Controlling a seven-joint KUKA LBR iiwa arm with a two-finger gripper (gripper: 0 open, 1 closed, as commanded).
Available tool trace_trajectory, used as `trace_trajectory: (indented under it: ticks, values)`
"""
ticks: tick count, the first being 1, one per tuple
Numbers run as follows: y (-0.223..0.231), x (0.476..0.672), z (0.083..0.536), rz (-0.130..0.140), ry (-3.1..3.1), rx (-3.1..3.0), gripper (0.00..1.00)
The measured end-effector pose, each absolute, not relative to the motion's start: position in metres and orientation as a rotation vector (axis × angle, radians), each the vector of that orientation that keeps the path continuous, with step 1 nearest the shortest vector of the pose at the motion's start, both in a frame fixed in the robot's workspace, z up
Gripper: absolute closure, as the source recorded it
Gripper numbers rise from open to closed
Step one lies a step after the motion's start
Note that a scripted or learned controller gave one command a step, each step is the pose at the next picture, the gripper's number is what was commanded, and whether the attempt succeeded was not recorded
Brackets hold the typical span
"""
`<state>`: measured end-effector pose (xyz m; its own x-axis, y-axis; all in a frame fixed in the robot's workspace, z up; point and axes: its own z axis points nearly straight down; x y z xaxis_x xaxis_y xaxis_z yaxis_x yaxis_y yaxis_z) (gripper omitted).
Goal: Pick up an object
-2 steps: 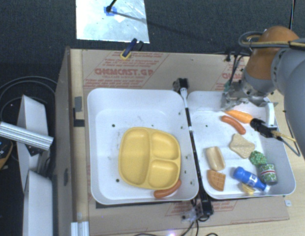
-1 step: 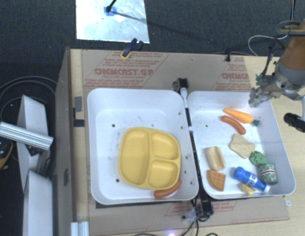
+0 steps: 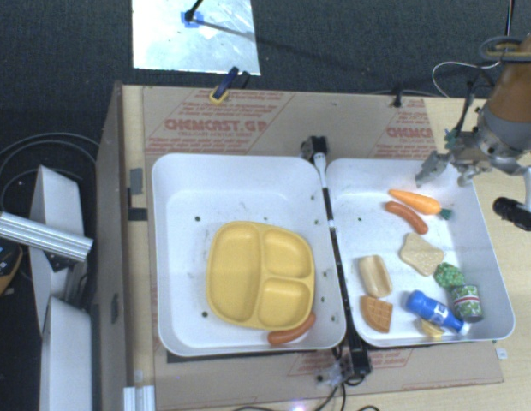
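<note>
A: What writing can you read?

B: Red lettering on the brown cardboard sheet [image 3: 248,114] under both bins reads "CHEMCAST", printed twice along its far edge; the rest is unclear.

A: And the two-finger gripper [image 3: 447,169]?

B: It hovers over the far rim of the right white bin [image 3: 492,255], fingers spread apart, nothing between them.

A: What lies nearest it?

B: An orange toy carrot [image 3: 414,200], with a reddish sausage [image 3: 408,217] just beside it. Further down: a tan bread slice [image 3: 420,253], a hot-dog bun [image 3: 374,275], a waffle piece [image 3: 377,312], a blue bottle [image 3: 434,307], green broccoli [image 3: 448,275] and a small can [image 3: 465,302] whose label is unreadable.

A: The left white bin [image 3: 188,187]?

B: A yellow divided plastic plate [image 3: 259,274], with another sausage [image 3: 291,333] touching its near edge.
</note>
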<state>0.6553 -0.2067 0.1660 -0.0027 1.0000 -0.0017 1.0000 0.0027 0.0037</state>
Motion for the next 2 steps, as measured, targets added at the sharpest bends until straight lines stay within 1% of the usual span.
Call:
trace_trajectory:
  ticks: [1, 2]
  values:
    - [-0.197, 0.637, 0.101, 0.009, 2.215, 2.211, 0.0]
    - [-0.17, 0.639, 0.095, 0.016, 2.205, 2.2, 0.0]
